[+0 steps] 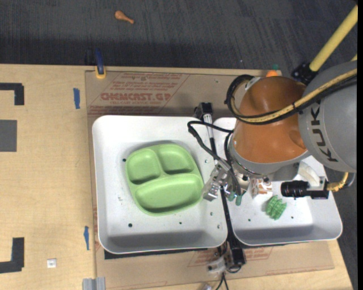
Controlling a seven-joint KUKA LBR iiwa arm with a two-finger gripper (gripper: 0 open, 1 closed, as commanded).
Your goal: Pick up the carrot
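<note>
The tabletop (pixel 45 170) carries a board printed "CHEMCAST GP" in red at twelve o'clock. The arm (pixel 272 124), lettered "KU" on its grey shell, enters from three o'clock. The left bin (pixel 108 170) holds a green divided plate (pixel 164 178). The right bin (pixel 317 226) holds a green ridged item (pixel 275 208) at five o'clock. The hand (pixel 227 184) hangs over the seam between bins; whether it is open or closed cannot be told. The carrot (pixel 123 17) lies on the dark floor at twelve o'clock.
</note>
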